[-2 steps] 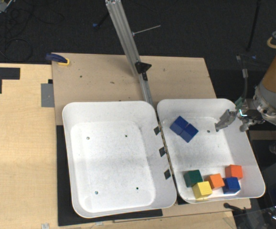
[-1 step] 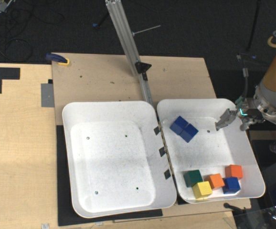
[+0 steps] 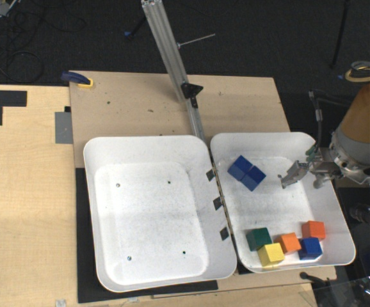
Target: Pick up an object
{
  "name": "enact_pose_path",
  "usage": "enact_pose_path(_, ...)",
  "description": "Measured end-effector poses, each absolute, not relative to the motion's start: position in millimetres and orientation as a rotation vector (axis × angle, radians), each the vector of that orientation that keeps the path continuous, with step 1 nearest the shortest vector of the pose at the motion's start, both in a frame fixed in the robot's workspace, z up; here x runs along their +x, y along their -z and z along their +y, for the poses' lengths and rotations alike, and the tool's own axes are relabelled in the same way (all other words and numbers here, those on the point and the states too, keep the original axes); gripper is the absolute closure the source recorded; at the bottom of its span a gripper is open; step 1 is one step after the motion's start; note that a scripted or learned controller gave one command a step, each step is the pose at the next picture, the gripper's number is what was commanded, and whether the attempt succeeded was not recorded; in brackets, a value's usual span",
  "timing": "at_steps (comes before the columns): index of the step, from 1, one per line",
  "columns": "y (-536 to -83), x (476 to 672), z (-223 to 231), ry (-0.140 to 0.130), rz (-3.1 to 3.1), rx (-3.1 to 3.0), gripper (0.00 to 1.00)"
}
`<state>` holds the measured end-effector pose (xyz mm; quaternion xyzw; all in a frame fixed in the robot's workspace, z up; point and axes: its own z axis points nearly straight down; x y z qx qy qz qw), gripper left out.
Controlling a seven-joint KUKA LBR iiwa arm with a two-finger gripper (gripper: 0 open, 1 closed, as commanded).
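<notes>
While hovering in the right bin [image 3: 326, 194], the gripper [image 3: 298, 173] is approaching.
Fingers appear spread, gripping nothing; the blue block [image 3: 246, 172] is lying just leftward, long axis diagonal.

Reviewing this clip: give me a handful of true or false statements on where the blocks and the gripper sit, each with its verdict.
1. The blue block lies in the right bin. True.
2. The gripper hangs over the left bin. False: it is over the right bin, beside the blue block.
3. The green block and yellow block sit together near the right bin's front edge. True.
4. The gripper holds the orange block. False: that block lies in the bin among the front cluster.
</notes>
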<state>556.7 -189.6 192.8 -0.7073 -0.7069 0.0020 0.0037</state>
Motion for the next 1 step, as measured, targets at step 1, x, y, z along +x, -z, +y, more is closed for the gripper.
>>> enact_pose_path(1, -145.7, 562.4, -191.3, -0.006, -2.215, -2.217, 0.00)
